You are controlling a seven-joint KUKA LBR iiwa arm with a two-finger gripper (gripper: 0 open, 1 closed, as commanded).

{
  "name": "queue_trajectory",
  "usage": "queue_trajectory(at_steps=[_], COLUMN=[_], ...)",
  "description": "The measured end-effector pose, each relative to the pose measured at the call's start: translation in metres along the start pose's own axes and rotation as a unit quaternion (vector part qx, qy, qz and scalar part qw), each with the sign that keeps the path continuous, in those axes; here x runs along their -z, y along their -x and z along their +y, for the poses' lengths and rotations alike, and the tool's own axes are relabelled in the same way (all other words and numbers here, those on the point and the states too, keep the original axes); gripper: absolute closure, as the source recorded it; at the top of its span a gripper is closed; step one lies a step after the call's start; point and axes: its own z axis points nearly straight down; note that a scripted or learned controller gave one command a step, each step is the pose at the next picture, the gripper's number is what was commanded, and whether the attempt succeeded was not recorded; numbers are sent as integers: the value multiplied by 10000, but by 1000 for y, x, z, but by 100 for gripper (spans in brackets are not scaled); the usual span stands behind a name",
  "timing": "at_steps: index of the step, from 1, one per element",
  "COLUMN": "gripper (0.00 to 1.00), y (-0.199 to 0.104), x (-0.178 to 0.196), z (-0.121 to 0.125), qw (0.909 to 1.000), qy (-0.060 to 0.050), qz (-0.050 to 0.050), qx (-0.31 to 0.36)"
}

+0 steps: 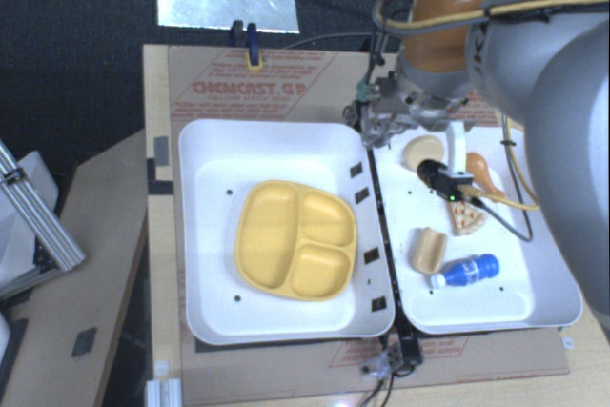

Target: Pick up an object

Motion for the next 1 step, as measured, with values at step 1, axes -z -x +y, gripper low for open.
queue_trajectory(at_steps=[1], gripper=[100], y=[-51], x=[-7], z=[5], qw=[10000], qy=[-2], qz=[-1], qx=[-5])
